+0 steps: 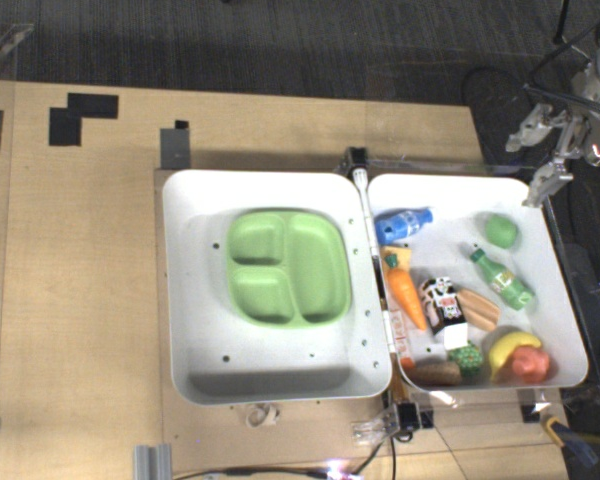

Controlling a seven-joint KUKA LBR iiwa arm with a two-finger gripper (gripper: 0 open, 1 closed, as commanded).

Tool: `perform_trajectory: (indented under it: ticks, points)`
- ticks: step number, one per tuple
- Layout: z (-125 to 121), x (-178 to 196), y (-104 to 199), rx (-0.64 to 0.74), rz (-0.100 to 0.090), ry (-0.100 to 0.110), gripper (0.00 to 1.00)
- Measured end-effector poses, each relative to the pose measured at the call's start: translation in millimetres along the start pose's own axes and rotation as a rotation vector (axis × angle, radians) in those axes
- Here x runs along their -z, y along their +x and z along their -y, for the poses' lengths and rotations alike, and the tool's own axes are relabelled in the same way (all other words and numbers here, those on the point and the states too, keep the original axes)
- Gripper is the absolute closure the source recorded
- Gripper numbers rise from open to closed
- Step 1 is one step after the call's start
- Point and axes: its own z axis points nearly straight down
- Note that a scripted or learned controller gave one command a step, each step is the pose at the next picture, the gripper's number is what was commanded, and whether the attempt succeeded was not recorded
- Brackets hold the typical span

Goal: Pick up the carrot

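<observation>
A blue bottle [402, 225] lies above the orange carrot [406, 298], a cow-patterned carton [443, 303] touching its right; gripper [552, 158] state unclear.

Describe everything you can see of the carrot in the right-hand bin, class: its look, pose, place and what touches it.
The carrot is a smooth orange toy, plastic by its look, tapering to a point. It lies flat in the right bin, close to that bin's left wall, thick end toward the blue bottle, tip toward the camera. A black-and-white carton lies right beside it; whether they touch is unclear. The gripper sits beyond the bin's far right corner.
</observation>
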Motion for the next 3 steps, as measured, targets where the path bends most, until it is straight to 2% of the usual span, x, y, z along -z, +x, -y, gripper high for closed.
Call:
perform_trajectory:
  ticks: [1, 2, 3]
  points:
    - [-43, -34, -10, -0.263, -0.002, -0.001, 0.0]
    - [-109, -103, 36, -0.25, -0.007, -0.004, 0.0]
    - [-152, -95, 52, -0.465, -0.003, -0.002, 0.0]
